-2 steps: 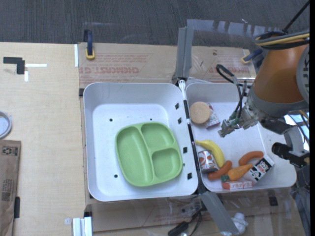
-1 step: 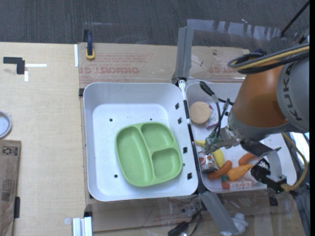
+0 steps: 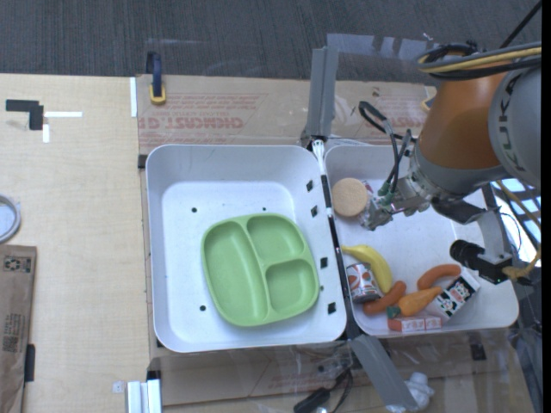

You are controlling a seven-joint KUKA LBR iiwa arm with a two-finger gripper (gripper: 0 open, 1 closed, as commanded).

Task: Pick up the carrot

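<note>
The carrot (image 3: pixel 419 299) lies in the right bin (image 3: pixel 508 317), near its 6 o'clock edge, slanting up toward 2 o'clock. At the carrot's 9 o'clock a reddish sausage (image 3: pixel 385 298) lies close against its lower tip, though actual contact cannot be judged. At its 1 o'clock a second sausage (image 3: pixel 438 274) lies just apart from it. A small carton (image 3: pixel 454 298) with black and white print sits at the carrot's 3 o'clock, just beside it. A flat red-and-white pack (image 3: pixel 413 323) lies at its 6 o'clock, along the bin's rim. A banana (image 3: pixel 372 261) curves at the carrot's 10 o'clock, and a can (image 3: pixel 359 280) lies under the banana's lower end. Farther toward 11 o'clock a round tan bun (image 3: pixel 349 197) rests near the bin's left wall.

The gripper (image 3: pixel 376 214) hangs just beside the bun, at its 4 o'clock, well apart from the carrot, with nothing seen between its fingers; whether they are spread or closed cannot be told.

The left bin (image 3: pixel 172 188) holds a green plate (image 3: pixel 261 268) with three compartments, set toward the bin's 5 o'clock.
</note>
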